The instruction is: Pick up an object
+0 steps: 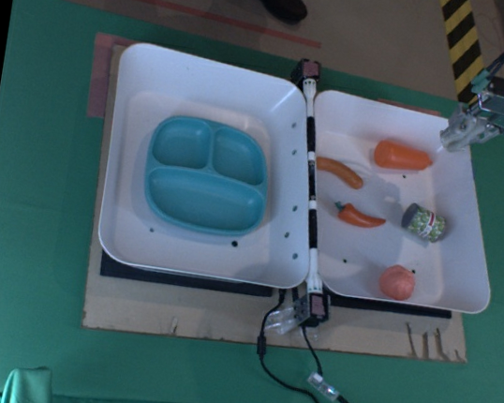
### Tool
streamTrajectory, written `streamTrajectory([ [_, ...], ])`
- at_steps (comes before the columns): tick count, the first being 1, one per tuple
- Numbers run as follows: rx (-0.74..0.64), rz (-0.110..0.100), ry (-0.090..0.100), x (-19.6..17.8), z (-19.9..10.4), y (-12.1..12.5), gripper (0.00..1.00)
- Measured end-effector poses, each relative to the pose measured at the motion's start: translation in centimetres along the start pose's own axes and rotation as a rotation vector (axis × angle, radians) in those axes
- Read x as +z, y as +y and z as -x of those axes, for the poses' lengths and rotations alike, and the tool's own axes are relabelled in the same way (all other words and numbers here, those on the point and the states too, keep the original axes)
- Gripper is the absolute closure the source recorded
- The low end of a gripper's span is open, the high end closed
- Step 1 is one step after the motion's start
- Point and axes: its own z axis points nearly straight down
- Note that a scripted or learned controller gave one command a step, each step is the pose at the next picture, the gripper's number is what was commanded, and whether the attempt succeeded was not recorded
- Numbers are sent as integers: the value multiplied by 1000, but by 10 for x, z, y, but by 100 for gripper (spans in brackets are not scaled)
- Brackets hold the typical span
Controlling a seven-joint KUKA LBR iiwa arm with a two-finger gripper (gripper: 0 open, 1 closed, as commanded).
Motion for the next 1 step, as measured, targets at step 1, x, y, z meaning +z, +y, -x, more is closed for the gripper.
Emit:
streamTrajectory([
  [1, -1, 0, 0, 23, -35, 45, 100],
])
